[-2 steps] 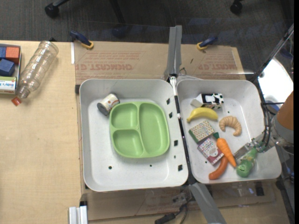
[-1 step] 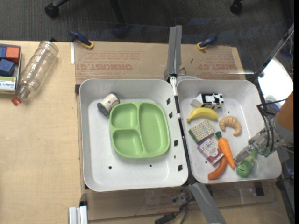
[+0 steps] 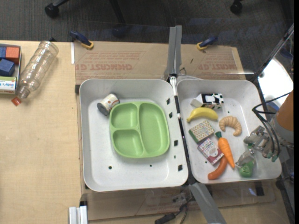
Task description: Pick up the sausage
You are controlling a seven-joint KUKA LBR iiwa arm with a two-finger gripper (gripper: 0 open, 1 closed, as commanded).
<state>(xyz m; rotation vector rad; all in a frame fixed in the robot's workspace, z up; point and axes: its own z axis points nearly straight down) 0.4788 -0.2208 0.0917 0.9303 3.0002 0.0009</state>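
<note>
2 white bins sit side by side, and the sausage (image 3: 218,171) lies in the right bin (image 3: 252,88), near its front edge; the main risk, as I judge it, is crowding, since the carrot (image 3: 225,149) runs down to touch or nearly touch the sausage's upper end, so a grasp aimed a little high could catch the carrot instead, or nudge both aside; a small green thing (image 3: 246,170) lies just beside the sausage on its right and could also get caught; the sausage is smooth and rounded, so it may slip from a shallow pinch; the gripper (image 3: 252,151) hangs low at the bin's right side, near the sausage but not on it, and whether it is open or closed I cannot tell; the sausage itself is a short, curved, orange-red piece, lying flat and slanted.
</note>
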